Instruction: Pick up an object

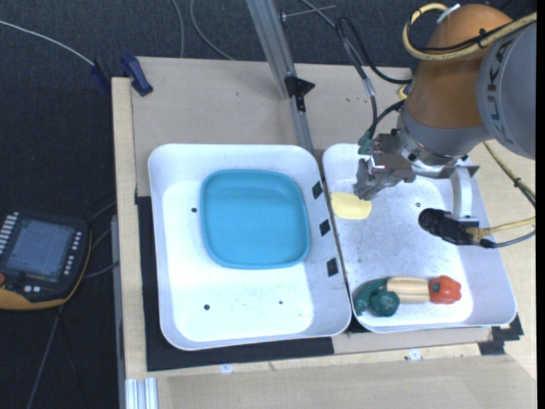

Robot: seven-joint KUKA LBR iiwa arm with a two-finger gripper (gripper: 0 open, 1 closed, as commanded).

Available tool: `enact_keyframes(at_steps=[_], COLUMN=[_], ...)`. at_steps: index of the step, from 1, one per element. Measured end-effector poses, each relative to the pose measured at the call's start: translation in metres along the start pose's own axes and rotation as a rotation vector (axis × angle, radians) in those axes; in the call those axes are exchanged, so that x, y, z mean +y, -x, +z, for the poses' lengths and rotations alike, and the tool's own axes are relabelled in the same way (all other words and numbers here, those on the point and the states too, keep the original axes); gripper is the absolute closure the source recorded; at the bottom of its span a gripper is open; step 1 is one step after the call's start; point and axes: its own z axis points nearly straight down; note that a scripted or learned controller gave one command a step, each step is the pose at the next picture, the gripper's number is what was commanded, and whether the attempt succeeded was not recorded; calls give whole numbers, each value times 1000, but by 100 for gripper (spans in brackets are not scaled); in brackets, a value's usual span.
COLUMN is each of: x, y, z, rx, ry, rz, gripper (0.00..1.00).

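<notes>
Pincer (368,186): lowered at the pale yellow piece (350,205), 10 o'clock in the right bin (490,267); finger state cannot be told. Step judged: grasp attempt; closing and lifting required next.

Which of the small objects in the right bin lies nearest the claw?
The pale yellow piece, just below the claw; the green, wooden and red items lie along the bin's front edge.
</notes>
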Motion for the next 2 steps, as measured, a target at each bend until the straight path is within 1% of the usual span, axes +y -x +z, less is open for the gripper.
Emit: enact_keyframes(at_steps=[1, 2], x=[0, -7], y=[-51, -108], z=[12, 20], rx=[0, 0], ry=[0, 0], rz=[0, 0], gripper=[100, 100])
